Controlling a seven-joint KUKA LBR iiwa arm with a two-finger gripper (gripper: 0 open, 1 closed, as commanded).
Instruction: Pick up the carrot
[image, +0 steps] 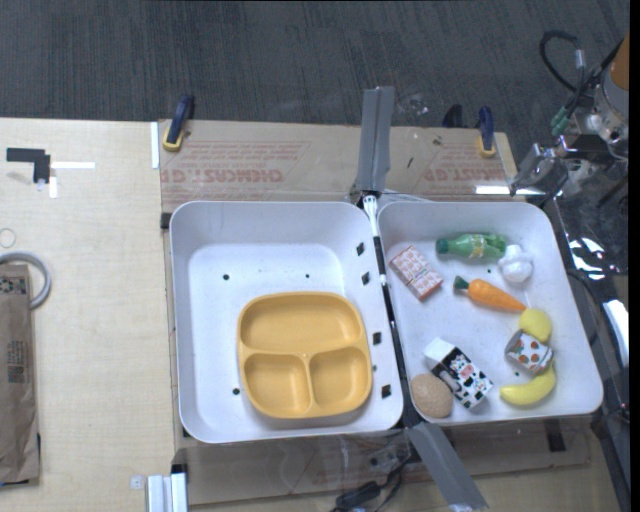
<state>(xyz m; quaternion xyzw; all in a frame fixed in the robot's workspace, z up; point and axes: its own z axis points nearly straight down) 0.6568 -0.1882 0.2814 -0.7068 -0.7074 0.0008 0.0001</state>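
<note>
Beyond the rear right corner of the right bin (566, 262), the gripper (540, 166) is seen above the bench, outside both bins; whether it is released or clenched cannot be told (that part of the view is cluttered with cables and glare). Nothing is seen held in it.

1 carrot (490, 294) is counted. It lies in the right bin, nearer the camera than the gripper and a little to its left in the view, well apart from it, with its green end pointed toward the bin divider.

8 other things are counted in that bin. 1 green bottle (471, 245) and 1 white lump (516, 267) lie between the carrot and the gripper. 1 pink box (415, 273) is set left of the carrot. Farther from the gripper are 1 lemon (537, 324), 1 spotted carton (528, 353), 1 banana (530, 390), 1 cow-patterned carton (459, 374) and 1 brown roll (432, 396).

1 yellow plate (303, 354) with 3 compartments is held in the left bin (200, 300).
</note>
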